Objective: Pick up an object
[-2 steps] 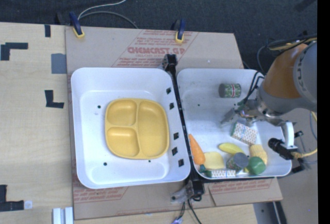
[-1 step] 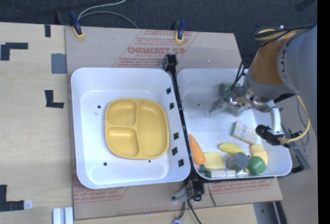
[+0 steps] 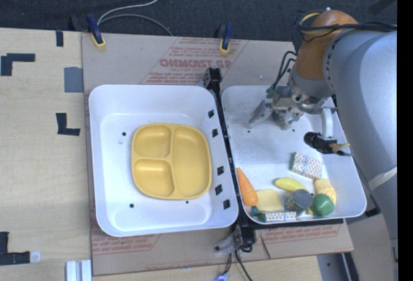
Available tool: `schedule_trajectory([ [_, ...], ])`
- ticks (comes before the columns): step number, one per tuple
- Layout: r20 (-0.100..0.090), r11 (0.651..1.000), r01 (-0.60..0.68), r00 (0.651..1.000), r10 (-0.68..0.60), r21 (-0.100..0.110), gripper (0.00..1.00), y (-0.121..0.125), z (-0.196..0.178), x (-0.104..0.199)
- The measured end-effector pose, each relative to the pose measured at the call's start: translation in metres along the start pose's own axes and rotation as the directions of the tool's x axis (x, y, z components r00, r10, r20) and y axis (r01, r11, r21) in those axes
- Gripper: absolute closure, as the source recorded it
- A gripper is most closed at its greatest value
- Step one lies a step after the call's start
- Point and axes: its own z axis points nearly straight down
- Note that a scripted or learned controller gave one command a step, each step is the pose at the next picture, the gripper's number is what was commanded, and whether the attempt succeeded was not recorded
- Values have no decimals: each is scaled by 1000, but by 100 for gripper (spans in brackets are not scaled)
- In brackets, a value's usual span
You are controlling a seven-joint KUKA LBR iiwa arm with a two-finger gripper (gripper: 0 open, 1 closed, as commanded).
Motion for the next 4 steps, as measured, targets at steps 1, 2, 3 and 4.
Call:
schedule_trajectory([
  [1, -15, 1000, 7, 1000, -7, 3, 0, 1, 1, -22],
  [2, -23, 1000, 11, 1000, -11, 4, 0, 2, 1, -39],
  [3, -12, 1000, 10, 1000, -10, -9, 0, 4, 0, -62],
  [4, 3, 999, 12, 1000, -12, -42, 0, 9, -4, -77],
])
